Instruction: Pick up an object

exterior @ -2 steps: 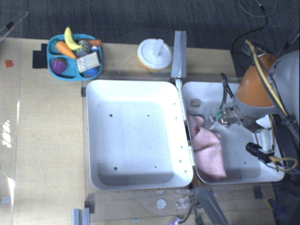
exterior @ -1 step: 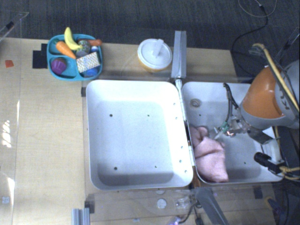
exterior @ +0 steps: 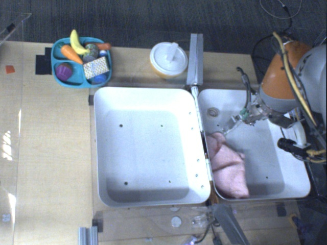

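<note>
- The pink cloth (exterior: 228,168) lies crumpled in the right bin (exterior: 286,188), against its left wall and reaching toward its front-left corner.
- The jaws of the gripper (exterior: 236,120) are above the back part of the same bin, behind the cloth and a little to its right; they look near its top edge but apart from it.
- Whether the jaws are released or clenched, I cannot tell; nothing is seen between them.
- The arm (exterior: 286,80) enters over the right edge of the table (exterior: 46,152).
- The left bin (exterior: 148,147) sits beside the right one.
- Near the table's back edge stand a blue tray of toy food (exterior: 80,61) and a white lidded cup (exterior: 168,59).
</note>
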You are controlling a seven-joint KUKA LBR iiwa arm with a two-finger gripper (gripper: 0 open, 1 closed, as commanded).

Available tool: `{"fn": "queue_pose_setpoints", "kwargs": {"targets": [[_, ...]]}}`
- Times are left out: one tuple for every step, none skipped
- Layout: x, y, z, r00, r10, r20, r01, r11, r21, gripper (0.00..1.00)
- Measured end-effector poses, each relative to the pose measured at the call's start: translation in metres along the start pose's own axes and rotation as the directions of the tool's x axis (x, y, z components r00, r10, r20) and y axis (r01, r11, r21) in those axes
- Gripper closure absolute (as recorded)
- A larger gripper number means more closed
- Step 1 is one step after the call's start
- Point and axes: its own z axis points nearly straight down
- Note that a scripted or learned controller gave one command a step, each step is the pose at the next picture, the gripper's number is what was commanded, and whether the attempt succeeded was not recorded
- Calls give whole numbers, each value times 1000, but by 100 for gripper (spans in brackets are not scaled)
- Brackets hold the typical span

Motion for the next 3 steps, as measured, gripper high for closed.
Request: {"fn": "queue_pose_setpoints", "kwargs": {"targets": [[42, -46, -88, 968, -253, -1, 253, 968, 0, 0], [3, -61, -183, 996, -87, 1, 87, 996, 0, 0], [32, -44, -29, 997, -72, -3, 72, 997, 4, 0]]}}
